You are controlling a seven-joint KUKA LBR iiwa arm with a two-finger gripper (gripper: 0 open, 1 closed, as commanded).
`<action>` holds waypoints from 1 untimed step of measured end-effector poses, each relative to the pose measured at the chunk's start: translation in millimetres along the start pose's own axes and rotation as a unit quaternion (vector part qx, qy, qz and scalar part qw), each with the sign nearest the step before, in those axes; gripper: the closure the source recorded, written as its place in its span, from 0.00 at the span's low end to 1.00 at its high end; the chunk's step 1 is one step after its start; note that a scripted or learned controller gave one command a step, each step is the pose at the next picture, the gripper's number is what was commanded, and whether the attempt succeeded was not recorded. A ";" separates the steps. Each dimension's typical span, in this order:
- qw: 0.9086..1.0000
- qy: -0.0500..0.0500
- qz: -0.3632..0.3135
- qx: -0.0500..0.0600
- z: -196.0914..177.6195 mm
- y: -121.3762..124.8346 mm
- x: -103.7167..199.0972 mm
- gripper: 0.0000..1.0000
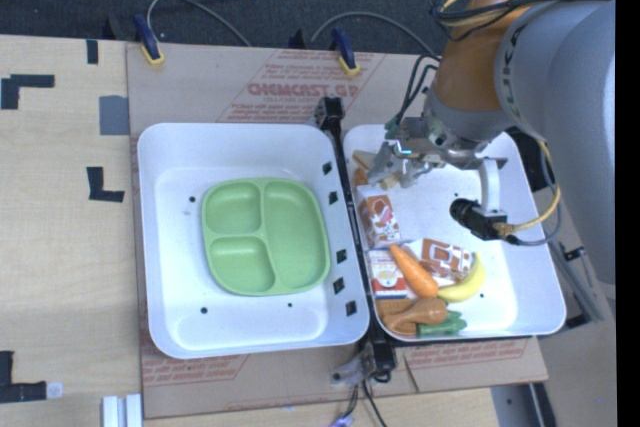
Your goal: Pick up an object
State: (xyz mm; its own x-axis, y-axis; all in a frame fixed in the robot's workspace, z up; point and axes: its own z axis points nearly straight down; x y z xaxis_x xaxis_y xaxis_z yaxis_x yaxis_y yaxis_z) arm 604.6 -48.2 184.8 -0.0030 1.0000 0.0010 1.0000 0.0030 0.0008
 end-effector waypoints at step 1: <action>1.000 0.000 0.000 0.001 -22.7 -31.3 67.5 1.00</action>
